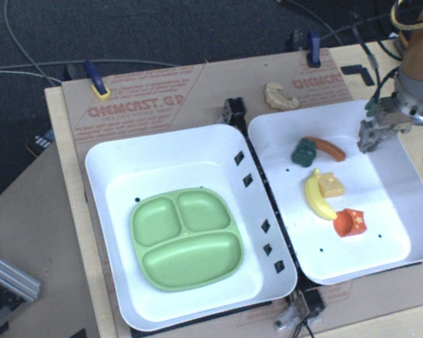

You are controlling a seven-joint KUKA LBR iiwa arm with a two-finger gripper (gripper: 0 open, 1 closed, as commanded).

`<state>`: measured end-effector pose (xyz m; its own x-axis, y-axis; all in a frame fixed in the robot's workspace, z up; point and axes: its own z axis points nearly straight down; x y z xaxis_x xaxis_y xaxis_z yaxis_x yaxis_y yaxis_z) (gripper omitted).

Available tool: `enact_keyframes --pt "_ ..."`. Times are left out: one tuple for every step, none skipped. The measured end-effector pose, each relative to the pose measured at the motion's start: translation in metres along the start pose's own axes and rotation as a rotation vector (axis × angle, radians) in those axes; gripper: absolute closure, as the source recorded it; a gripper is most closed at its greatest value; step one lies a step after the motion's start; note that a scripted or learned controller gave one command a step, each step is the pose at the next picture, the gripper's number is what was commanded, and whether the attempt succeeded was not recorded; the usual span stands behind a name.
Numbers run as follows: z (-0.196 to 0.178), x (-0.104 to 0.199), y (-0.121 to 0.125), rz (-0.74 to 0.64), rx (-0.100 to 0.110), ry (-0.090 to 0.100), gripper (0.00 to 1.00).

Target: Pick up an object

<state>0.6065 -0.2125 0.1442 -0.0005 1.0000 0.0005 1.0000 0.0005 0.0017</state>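
The toys we could pick up all lie in the right bin (419, 241). We see a banana (317, 198), a small yellow block (330, 184) touching it, a red piece (350, 222) just below, a green lump (304, 153) and an orange carrot (328, 148) side by side near the top. The left bin (115, 221) holds a green plate (185, 237) with three sections.

The pincer (369, 136) hangs at the right bin's far right edge, near the carrot but apart from it. Nothing sits in it. We cannot tell if it is wide or closed, because it looks too small and blurry.

What could go wrong? We think the toys lie too close together. The banana and the yellow block touch, so a grab there could catch both, or push one away and miss. The carrot and the green lump are snug too, and one could roll when bumped. The pincer is also right by the bin's wall, so coming straight down there might hit the rim. The banana is curved and smooth, so we guess it could slip out. A tan scrap (280, 96) lies on the tabletop (150, 98) behind the bins, out of the way.
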Motion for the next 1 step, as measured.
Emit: enact_keyframes --pt "-0.0441 -0.0016 0.0035 -0.001 -0.004 -0.002 1.00"
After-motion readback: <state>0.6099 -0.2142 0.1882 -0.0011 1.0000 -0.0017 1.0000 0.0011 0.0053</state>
